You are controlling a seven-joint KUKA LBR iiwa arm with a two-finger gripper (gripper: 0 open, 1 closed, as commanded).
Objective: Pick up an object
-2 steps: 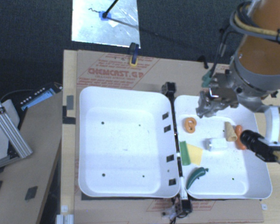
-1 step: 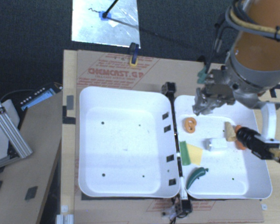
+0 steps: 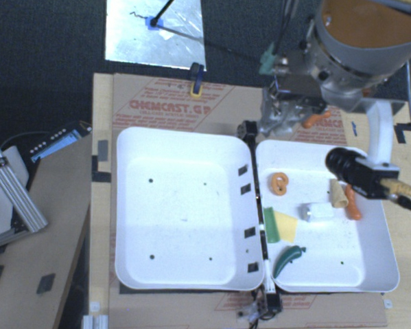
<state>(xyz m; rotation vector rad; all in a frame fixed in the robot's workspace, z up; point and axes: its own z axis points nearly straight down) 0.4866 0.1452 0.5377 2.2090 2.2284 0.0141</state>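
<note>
where bins meet, green feather (image 3: 288, 258) diagonal

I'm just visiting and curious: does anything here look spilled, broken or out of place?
Nothing looks spilled or broken. The small items, a pretzel-like orange ring, a yellow and green sponge, a white block and a green pepper-shaped toy, all lie inside the right bin. One small orange object sits up by the pincer, above the bin's far edge.
</note>
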